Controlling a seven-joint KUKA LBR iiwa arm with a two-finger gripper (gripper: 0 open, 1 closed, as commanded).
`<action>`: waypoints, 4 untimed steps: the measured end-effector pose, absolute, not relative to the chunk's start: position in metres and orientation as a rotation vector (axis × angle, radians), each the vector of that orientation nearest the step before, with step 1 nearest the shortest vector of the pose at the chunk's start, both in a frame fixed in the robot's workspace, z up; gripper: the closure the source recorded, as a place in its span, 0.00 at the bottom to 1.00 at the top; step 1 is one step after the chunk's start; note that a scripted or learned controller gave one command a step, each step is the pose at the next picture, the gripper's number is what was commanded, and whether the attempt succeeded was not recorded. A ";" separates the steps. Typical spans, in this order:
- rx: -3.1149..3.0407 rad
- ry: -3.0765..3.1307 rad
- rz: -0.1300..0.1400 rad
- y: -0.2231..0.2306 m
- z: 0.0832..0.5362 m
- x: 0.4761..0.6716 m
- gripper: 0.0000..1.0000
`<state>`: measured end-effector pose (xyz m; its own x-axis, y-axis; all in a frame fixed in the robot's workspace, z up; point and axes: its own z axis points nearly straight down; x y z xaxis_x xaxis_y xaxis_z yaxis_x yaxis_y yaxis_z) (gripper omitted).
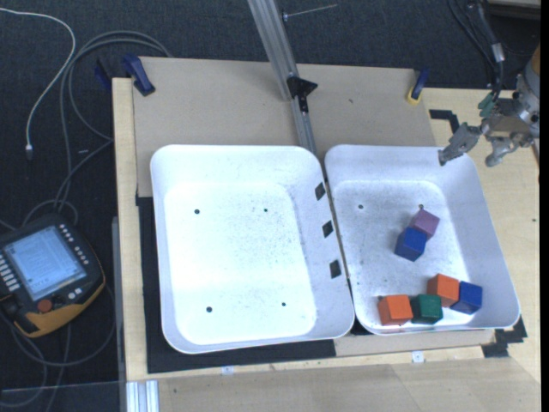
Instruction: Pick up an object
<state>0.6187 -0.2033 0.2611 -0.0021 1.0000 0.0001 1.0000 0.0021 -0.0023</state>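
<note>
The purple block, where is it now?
The purple block lies in the right bin, near its middle, touching the upper side of a blue block.

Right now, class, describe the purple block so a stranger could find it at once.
Start at the right-hand white bin. Near its middle two blocks touch, apart from the cluster at the front edge. The purple block is the farther, paler one, above the blue block.

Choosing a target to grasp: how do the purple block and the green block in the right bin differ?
The small purple block sits mid-bin, touching only a blue block. The small green block sits at the near wall of the right white bin, wedged between orange blocks. Both look similar in size.
</note>
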 end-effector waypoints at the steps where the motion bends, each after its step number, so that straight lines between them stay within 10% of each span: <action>1: -2.225 -2.232 -0.010 -0.180 0.370 0.609 0.00; 3: -2.219 -2.225 0.000 -0.162 0.273 0.634 0.00; 4: -2.216 -2.213 0.008 -0.174 0.159 0.593 0.00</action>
